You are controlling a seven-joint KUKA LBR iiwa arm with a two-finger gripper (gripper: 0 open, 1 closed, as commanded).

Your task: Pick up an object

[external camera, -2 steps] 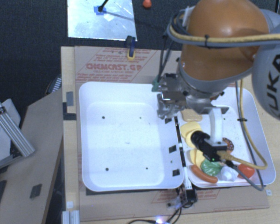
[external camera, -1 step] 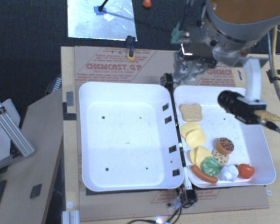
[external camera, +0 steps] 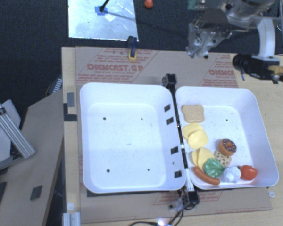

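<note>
The arm's end effector [external camera: 198,44] hangs above the far edge of the counter [external camera: 111,66], beyond the right bin [external camera: 259,121] and well apart from its contents; whether it is spread or pressed together cannot be told from this view. Nothing is gripped, so the pick is judged not yet begun: approach, descent, grasp and lift all remain. The candidate objects cluster along the right bin's left wall and near edge: a slice of toast [external camera: 193,112], yellow cheese pieces [external camera: 196,135], a doughnut [external camera: 227,147], a green leafy piece [external camera: 212,166], a white item [external camera: 232,174], a tomato [external camera: 248,172] and a sausage [external camera: 206,176]. The sausage, the one clearly elongated item, lies with its long axis slanting from the bins' divider toward the near right corner. The left bin [external camera: 89,140] sits alongside.
</note>
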